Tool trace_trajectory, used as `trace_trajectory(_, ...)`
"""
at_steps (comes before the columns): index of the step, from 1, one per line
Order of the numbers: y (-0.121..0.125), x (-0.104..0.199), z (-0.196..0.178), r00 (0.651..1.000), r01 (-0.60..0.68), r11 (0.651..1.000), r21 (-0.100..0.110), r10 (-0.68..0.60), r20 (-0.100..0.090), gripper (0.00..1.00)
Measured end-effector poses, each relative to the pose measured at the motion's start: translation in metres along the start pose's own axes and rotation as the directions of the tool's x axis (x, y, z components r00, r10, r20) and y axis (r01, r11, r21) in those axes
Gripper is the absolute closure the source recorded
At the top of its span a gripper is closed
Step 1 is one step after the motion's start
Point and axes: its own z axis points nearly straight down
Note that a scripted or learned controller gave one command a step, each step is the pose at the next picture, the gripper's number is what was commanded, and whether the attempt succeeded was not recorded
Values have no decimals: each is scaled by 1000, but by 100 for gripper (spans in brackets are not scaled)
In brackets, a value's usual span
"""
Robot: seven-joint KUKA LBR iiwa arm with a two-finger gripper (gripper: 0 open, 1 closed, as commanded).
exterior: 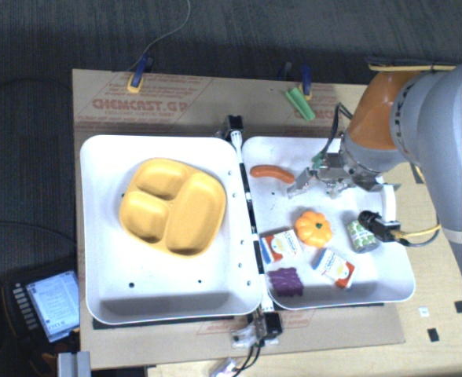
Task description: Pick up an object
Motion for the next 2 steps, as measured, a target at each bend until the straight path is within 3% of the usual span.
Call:
trace_trajectory(1, -54, 21, 10, 1000, -1, 1000, -2, 1, 0, 0)
trace_trajectory(2, -53, 20, -1, 1000, -2, 1000, -4, 2, 0, 100)
